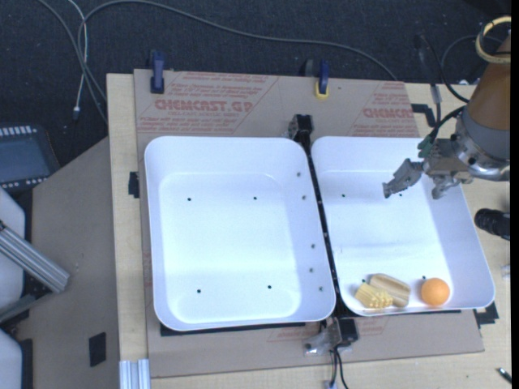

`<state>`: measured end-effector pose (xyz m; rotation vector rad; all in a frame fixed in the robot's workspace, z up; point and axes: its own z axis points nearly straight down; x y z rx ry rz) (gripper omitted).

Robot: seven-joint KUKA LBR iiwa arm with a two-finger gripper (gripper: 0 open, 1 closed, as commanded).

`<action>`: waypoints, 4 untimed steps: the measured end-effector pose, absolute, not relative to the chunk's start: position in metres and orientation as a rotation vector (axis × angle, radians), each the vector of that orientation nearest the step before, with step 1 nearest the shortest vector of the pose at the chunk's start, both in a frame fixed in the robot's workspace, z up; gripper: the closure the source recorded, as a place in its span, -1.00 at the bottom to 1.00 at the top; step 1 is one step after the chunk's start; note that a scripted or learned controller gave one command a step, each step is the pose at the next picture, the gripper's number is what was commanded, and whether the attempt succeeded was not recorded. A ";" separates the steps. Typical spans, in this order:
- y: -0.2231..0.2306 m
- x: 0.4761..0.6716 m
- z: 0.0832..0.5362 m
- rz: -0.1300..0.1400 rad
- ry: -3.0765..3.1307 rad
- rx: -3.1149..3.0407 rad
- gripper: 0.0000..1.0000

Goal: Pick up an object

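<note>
One fixed camera looks down at a slant from above the bench point(122, 217), taking in both white bins point(235, 156) and surrounding dark floor point(243, 23)

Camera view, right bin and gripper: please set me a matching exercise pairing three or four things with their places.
Things:
1. orange ball
2. corn cob
3. gripper
4. left bin

Places:
A. above the right bin's far part
B. right bin's near right corner
C. beside the right bin
D. right bin's near edge, left of the ball

Pairs: 1-B, 2-D, 3-A, 4-C
</note>
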<state>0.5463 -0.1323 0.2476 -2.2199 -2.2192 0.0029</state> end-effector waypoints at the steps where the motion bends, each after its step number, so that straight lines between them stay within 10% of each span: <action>1: -0.132 0.547 0.249 -0.001 -2.222 -2.221 -1.00; 4: -0.126 0.537 0.097 0.004 -2.219 -2.218 -1.00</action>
